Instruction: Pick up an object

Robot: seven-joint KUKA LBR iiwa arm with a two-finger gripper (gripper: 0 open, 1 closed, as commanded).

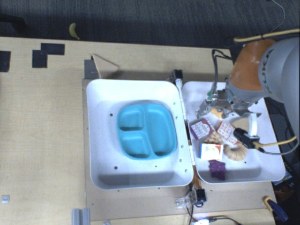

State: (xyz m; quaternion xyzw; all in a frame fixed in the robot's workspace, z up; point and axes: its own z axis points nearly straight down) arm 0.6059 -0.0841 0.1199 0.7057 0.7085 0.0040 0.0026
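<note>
step: reaching to pick | gripper point(216, 108) low in right bin point(269, 170), above yellow object point(216, 112) | grip state: we cannot tell | next: we judge a close, then lift

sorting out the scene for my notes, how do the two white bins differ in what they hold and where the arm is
The left bin holds one item, a blue divided tray lying flat near its middle; the right bin holds a cluster of small things, among them a purple object and a red and white packet. The arm's end effector is over the right bin's far part, not over the left bin. Both are shallow, white and sit side by side.
</note>
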